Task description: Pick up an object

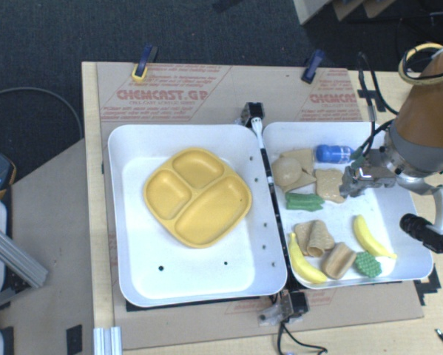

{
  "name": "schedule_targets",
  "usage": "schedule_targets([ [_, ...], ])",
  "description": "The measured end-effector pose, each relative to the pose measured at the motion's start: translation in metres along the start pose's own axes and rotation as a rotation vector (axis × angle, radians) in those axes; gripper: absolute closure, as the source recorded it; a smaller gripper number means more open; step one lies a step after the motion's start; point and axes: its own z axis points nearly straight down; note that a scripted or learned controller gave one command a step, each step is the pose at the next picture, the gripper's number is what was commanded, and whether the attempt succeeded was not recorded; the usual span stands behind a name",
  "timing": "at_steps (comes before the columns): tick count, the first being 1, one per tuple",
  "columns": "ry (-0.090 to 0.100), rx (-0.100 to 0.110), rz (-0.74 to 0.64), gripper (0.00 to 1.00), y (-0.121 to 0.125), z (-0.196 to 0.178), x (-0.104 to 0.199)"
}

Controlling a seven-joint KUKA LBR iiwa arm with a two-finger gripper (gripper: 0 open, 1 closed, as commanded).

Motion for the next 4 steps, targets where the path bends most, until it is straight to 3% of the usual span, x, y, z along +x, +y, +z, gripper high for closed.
schedule_targets([
  [1,0.0,0.001,-0.001,1.0,0.001,-0.01,0.0],
  [2,0.001,0.0,-0.004,1.0,0.044,0.0,0.032],
  [3,0.001,-0.002,-0.003,1.0,0.083,-0.016,0.054],
  [4,0.001,0.0,-0.001,1.0,0.088,-0.02,0.06],
])
